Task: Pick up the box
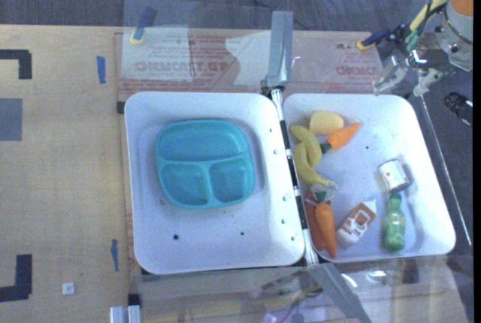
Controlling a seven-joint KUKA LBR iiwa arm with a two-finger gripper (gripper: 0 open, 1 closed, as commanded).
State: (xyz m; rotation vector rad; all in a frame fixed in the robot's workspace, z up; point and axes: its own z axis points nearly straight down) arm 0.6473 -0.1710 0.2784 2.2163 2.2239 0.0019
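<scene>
The box (357,222) is a small white and orange carton lying near the front of the right bin (421,126), between a carrot (325,228) and a green bottle (393,224). My gripper (402,83) hangs above the bin's far right corner, well away from the box. It is open, with nothing between its fingers.
The right bin also holds a silver can (394,173), two bananas (307,158), a yellow fruit (325,121) and a second carrot (343,136). A teal divided plate (204,162) lies in the left bin (143,231). A metal divider (280,51) stands behind the bins.
</scene>
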